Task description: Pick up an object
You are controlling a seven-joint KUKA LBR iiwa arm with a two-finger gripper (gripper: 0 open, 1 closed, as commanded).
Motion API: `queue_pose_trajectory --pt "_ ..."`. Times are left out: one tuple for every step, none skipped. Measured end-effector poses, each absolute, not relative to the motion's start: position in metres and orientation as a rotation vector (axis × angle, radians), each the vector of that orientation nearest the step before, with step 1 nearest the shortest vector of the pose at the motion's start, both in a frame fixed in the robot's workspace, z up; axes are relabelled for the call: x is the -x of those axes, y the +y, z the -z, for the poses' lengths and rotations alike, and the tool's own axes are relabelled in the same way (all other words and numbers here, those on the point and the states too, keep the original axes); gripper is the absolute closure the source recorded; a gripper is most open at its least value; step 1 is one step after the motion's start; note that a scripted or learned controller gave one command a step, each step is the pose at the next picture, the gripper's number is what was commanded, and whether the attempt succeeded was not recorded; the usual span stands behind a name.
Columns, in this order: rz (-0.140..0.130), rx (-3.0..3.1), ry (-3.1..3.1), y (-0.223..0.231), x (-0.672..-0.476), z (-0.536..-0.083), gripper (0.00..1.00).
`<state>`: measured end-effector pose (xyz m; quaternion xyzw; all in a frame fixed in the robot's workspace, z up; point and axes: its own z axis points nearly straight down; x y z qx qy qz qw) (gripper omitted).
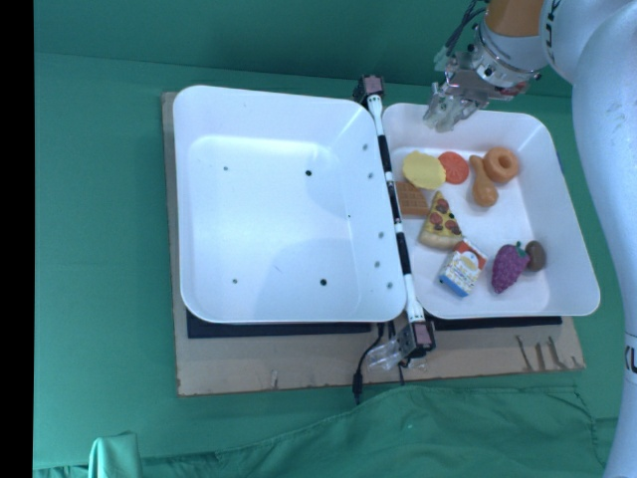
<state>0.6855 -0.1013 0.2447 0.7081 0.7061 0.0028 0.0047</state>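
A juice carton (463, 269) and purple grapes (509, 267) are lying nearest in the right bin (567, 222), a pizza slice (440, 223) sitting at the carton's eleven o'clock. Beyond, a yellow chip (424, 170) is overlapping a red slice (454, 167), a doughnut (501, 164) at their three o'clock. Farthest, the gripper (445, 116) is hovering over the far rim at twelve o'clock, clamped on nothing visible; I cannot tell its finger spacing.

A robotics lab is suggested by a green-draped bench (100, 217), two white bins (269, 207) on cardboard (299, 371), and cabling (360, 371).
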Motion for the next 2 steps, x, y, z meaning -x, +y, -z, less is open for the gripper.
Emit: queue_pose_trajectory --pt "-0.01 -2.217 2.213 -0.099 -0.689 -0.293 1.0" --pt "-0.012 -2.215 2.211 -0.105 -0.69 -0.36 1.0"
